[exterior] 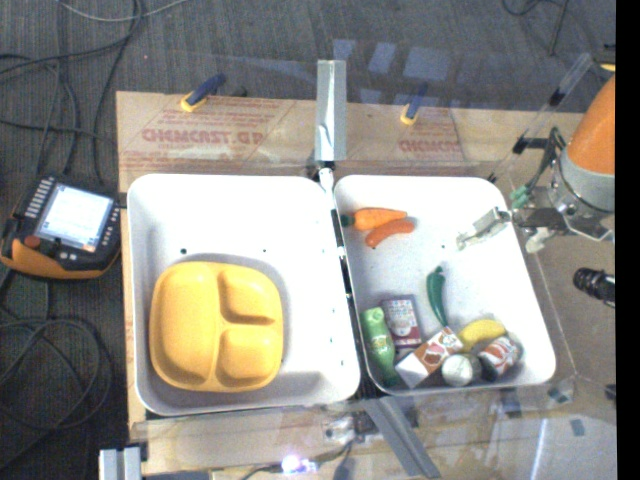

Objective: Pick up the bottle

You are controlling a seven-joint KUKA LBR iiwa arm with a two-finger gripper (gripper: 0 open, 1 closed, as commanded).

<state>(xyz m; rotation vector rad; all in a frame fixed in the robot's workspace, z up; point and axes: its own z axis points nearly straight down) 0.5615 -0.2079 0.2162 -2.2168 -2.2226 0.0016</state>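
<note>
Green plastic bottle lies low in the right white bin, beside a small dark carton.
Two-finger metal gripper hovers at upper right, fingers apart, gripping nothing.

Both bins seen as smooth white plastic with soft sheen. Yellow tray seen as glossy moulded plastic. Green bottle seen as shiny plastic. Bench covered in matt brown printed cardboard. Floor seen as rough grey carpet.
</note>
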